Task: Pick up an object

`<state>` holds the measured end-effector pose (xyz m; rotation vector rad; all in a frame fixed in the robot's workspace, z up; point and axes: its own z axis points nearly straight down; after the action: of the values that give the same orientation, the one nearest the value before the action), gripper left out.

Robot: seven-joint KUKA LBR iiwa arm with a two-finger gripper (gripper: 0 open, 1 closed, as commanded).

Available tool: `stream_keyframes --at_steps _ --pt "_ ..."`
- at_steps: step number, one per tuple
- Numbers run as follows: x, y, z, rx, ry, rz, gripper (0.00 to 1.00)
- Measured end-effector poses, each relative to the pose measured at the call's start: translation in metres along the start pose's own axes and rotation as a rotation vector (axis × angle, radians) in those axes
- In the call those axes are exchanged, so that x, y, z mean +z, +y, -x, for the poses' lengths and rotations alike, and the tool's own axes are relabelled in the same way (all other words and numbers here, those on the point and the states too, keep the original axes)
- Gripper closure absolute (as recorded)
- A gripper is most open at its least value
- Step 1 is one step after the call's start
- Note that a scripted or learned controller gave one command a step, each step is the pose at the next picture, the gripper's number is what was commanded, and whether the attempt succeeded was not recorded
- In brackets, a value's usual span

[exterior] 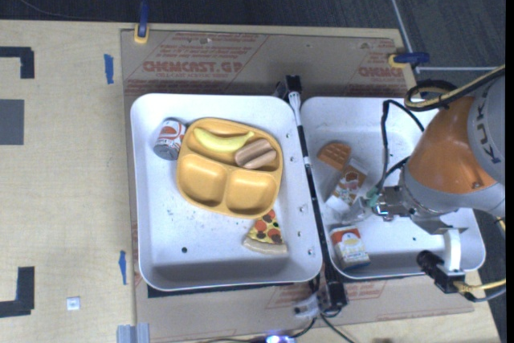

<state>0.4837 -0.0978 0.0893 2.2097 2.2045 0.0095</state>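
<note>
The two-finger gripper (371, 203) is seen low in the right white bin (470, 253); whether it is parted or closed cannot be told. Just to its left a small red-and-white carton (348, 185) is lying, its long axis slanting up and away. Nearer the camera a second carton (348, 245) is counted, one brown wedge-shaped toy (334, 153) beyond. The closest carton is judged the likeliest pick.

You've got the arm (450, 161) over the right bin (474, 253) — gripper (377, 203) low beside a small carton (348, 185), toast slice (334, 154) and box (350, 246). Left bin (152, 253) — yellow tray (227, 169) with banana (217, 140) and hotdog (254, 154), can (168, 139), pizza slice (266, 231).
</note>
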Motion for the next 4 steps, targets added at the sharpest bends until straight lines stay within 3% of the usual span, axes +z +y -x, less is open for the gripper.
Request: stream_keyframes --at_steps 2,3,4 --pt "0.0 0.0 0.005 -0.004 0.008 -0.002 0.0" --pt "-0.011 0.002 0.011 0.001 -0.007 0.008 1.0" --pt "-0.011 0.002 0.011 0.001 -0.006 0.007 0.0"
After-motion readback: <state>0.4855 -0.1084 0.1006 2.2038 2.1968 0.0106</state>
